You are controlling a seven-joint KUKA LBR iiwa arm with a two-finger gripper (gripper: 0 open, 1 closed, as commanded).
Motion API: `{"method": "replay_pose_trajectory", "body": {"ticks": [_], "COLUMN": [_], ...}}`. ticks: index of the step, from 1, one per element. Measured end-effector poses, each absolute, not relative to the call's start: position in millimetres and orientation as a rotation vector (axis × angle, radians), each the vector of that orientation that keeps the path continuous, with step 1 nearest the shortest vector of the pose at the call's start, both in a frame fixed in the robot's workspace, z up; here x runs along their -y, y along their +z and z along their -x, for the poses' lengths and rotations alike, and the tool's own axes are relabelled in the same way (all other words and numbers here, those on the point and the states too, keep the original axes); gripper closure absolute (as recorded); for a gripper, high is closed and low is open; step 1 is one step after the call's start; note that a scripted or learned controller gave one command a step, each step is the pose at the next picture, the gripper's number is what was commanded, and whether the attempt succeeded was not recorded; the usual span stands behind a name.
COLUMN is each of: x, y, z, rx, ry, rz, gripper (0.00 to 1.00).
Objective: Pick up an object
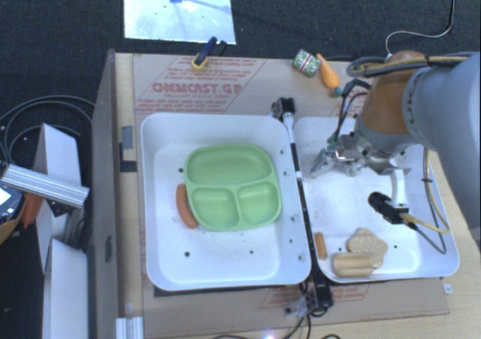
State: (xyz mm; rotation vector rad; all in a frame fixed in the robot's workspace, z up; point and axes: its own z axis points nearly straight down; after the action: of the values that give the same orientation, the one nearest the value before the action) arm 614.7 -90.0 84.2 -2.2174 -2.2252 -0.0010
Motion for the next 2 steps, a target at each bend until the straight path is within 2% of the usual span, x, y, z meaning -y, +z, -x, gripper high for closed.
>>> {"method": "replay_pose_trajectory", "body": {"ticks": [1,2], "x": [108.4,102.9], "y": [137.5,93.3], "z": [-668.3,-638.4], "rx": [2.23,2.223], "ry": [-0.005,0.0], "rz": [2.22,2.219], "gripper": [0.0,0.0]}}
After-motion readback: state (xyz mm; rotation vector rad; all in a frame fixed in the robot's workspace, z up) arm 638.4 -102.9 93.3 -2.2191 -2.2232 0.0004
